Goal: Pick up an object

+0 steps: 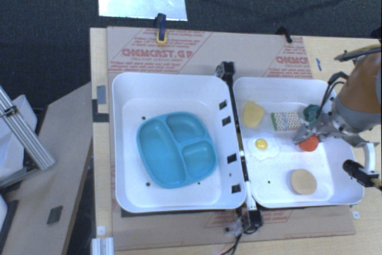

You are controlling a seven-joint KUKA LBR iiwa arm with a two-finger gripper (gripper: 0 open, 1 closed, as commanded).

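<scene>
In the right bin (334, 194) lie a yellow piece (253, 113), a fried egg toy (262, 146), a tan round bun (303, 181), a striped pad with a green edge (286, 121), a teal item (311, 111) and a small red-orange item (308, 143). My gripper (308, 134) is low over the right middle of this bin. It sits directly above the red-orange item and partly covers it, just below the teal item. Whether it touches the red-orange item is unclear.
The left bin (128, 188) holds a blue divided plate (176, 149). A row of black clips (230, 122) runs along the wall between the bins. The grey arm (361, 98) crosses the right bin's right rim.
</scene>
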